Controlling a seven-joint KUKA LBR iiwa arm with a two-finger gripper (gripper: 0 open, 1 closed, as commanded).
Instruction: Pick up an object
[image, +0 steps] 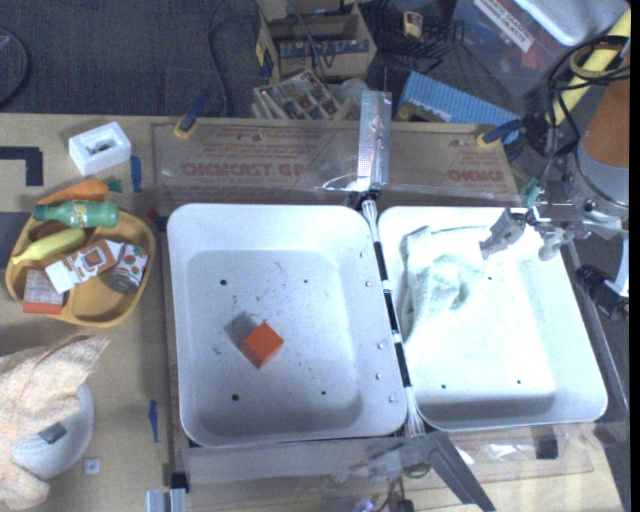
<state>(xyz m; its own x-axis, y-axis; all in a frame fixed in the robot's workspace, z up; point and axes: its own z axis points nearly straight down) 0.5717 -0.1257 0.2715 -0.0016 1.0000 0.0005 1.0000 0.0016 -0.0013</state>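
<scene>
An orange block (263, 343) lies in the left white bin (200, 240), a little left of its middle. A pale crumpled cloth (436, 283) rests against the left wall of the right white bin (575, 340). My gripper (521, 238) hangs over the far right part of the right bin, up and to the right of the cloth. Its two fingers stand apart, open, with nothing between them. The orange block is far to its left, in the other bin.
A yellow bowl (128, 300) of toy food sits left of the bins, with a white box (100, 147) behind it and a beige cloth (45, 385) in front. A clear plastic wall (300, 165) runs behind the bins. Cables and clutter crowd the far right.
</scene>
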